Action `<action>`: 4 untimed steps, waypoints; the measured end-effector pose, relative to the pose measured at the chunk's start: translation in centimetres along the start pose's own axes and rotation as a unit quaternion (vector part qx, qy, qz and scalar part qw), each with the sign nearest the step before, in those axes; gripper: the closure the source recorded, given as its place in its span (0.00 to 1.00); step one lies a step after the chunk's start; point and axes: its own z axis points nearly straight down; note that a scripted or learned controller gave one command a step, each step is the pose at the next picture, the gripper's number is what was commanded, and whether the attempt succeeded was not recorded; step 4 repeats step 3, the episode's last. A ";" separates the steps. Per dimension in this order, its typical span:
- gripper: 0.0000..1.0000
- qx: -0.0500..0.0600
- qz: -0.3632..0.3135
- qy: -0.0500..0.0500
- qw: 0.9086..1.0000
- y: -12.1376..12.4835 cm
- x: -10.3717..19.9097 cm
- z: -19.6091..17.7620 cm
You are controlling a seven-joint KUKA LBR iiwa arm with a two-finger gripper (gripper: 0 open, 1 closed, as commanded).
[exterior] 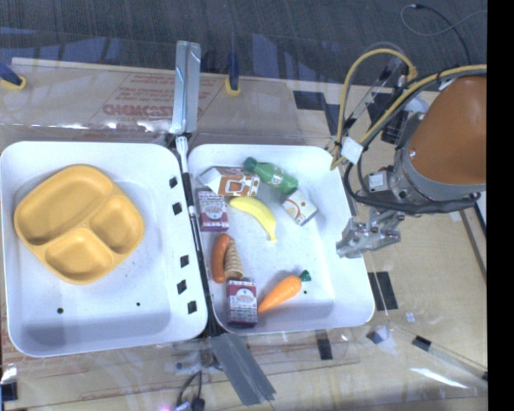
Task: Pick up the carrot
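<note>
My jaws (367,236) hung at the right bin's (347,302) right rim; I could not tell whether they stood apart or together. The carrot (280,292), a tapered orange cone with a green tip, lay near the bin's near edge, beside a small carton (242,302). A yellow moulded tray (77,223) sat in the left bin (26,332).

Two bins side by side on worktop.
Left bin (34,315) holds a divided tray (77,223). Right bin (325,169) holds the carrot (280,293) at front, a banana (257,214) in the middle, a bottle (272,175) behind. Gripper (364,236) sits over the right rim.
</note>
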 end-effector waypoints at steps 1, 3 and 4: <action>1.00 -0.003 -0.177 -0.001 0.984 2.5 0.7 0.2; 1.00 0.000 -0.557 -0.001 0.830 2.7 -0.2 0.7; 1.00 0.000 -0.557 -0.001 0.830 2.7 -0.2 0.7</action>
